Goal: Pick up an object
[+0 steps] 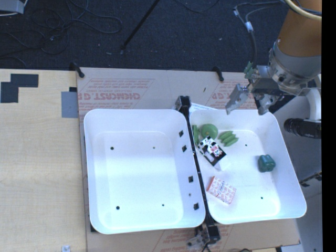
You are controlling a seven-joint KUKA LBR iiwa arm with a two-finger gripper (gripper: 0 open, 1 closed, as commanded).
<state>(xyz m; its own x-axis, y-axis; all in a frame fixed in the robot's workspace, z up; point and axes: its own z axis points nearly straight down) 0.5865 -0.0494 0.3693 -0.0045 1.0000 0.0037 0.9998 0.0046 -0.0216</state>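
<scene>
The right bin holds several small objects. A round green piece and a green pea-pod shape lie near its far left corner. A black-and-white patterned block rests just in front of them. A pink-and-white packet lies nearer the front, and a dark green pepper-like object sits toward the right wall. My gripper hangs above the bin's far rim, open, its two fingers spread apart with nothing between them.
The left bin sits beside the right one, joined by a black clip strip along the middle. Both rest on brown cardboard. Cables trail over the dark floor behind the bench.
</scene>
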